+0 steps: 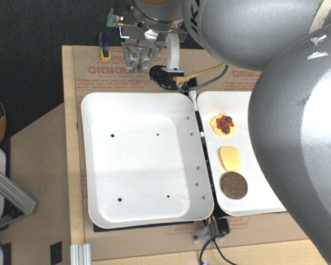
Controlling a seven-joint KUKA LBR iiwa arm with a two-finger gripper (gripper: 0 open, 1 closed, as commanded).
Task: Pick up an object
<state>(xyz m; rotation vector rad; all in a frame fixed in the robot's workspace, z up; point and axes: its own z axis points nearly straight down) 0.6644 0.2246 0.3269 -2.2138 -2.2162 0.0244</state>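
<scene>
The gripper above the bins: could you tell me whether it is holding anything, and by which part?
Nothing is held: the gripper hangs beyond the bins' far edge with nothing between its fingers.

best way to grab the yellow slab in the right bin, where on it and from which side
Probably from straight above, fingers closing across the short width of the yellow slab. It lies flat in the right bin, so the side edges are the only hold. The brown round piece sits close at its near end, the berry-topped piece beyond its far end.
</scene>
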